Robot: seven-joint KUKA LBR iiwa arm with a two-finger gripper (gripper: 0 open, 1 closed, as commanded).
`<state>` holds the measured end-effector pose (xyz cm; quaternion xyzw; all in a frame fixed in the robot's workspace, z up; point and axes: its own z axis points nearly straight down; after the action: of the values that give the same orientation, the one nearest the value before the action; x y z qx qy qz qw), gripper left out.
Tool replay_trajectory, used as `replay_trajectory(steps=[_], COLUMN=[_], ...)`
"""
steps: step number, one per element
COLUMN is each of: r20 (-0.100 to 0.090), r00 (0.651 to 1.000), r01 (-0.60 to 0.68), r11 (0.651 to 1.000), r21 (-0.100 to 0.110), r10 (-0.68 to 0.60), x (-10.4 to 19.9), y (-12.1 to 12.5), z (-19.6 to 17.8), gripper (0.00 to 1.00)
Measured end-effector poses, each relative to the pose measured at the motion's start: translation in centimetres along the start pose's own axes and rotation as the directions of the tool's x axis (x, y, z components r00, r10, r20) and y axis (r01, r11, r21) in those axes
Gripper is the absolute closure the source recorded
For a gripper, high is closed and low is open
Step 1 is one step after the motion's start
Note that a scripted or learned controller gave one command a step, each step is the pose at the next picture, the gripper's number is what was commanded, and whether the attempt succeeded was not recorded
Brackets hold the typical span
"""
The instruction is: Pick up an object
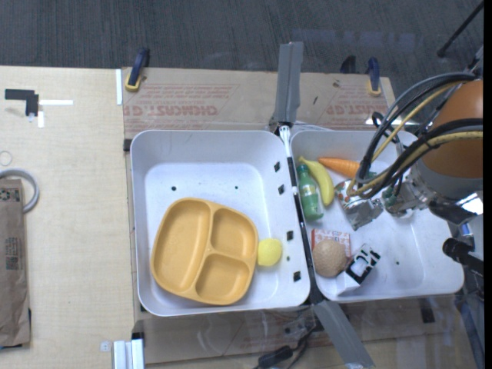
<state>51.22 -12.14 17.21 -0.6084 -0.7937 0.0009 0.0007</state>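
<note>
My gripper (pixel 360 212) hangs over the middle of the right bin (pixel 407 283), just right of a green bottle (pixel 310 196) and a banana (pixel 323 180). An orange carrot (pixel 340 164) lies behind it at the bin's back. In front of it a brown round item (pixel 329 260) rests on a red-and-white packet (pixel 332 239), with a small black-and-white object (pixel 361 265) beside them. I see nothing clearly between the fingers. The left bin (pixel 200 160) holds a yellow divided plate (pixel 204 250) and a small yellow ball (pixel 269 252).
Black and yellow cables (pixel 407 129) loop from the wrist above the right bin's back. A grey divider post (pixel 289 83) stands between the bins at the rear. A cardboard sheet (pixel 200 98) with blue clamps lies behind them. A brown paper bag (pixel 11 260) sits far left.
</note>
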Motion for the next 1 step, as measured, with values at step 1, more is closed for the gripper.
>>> replay_trajectory(steps=[1], r20=[0.000], r00=[0.957], r01=[-0.290], r11=[0.957], r21=[0.000], r10=[0.290], x=[0.64], y=[3.73], z=[5.75], gripper=[0.00])
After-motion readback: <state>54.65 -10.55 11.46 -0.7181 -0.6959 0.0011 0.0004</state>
